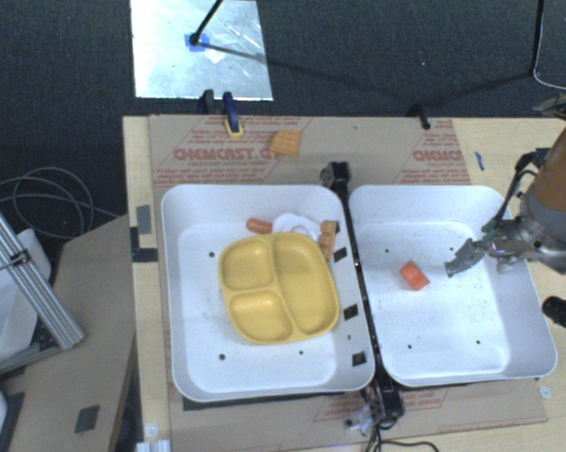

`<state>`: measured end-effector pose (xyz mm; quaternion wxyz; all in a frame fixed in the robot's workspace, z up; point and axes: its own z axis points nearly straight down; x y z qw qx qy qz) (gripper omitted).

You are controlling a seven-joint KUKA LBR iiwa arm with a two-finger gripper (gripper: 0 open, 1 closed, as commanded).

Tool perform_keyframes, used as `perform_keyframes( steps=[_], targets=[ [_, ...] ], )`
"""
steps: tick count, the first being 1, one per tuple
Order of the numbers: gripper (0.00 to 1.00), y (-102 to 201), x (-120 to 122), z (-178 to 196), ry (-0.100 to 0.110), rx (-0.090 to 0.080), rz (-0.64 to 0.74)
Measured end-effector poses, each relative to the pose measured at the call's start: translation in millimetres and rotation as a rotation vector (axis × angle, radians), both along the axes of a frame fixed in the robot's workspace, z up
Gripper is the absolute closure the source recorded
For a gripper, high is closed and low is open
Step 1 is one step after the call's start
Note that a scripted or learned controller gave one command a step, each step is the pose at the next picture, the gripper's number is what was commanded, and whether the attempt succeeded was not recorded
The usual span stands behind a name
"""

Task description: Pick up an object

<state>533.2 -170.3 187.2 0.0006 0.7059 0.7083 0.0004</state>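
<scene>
Claw (459,262) near orange block (414,276) in right bin (455,367), fingers too blurred to judge.

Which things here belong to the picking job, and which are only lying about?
For the job:
- gripper, over the right bin
- orange block, alone in the right bin, nearest the gripper

Lying about:
- yellow tray in the left bin
- small orange piece and white item behind the tray
- tan piece on the board outside the bins
</scene>
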Motion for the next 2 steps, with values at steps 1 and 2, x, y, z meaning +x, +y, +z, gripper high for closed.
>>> perform_keyframes(
  steps=[1, 2],
  targets=[
    [0.0, 21.9, 40.1, -48.5, 0.0, 0.0, 0.004],
    [0.0, 37.1, 33.1, -105.6, 0.003, 0.001, 0.002]
  ],
)
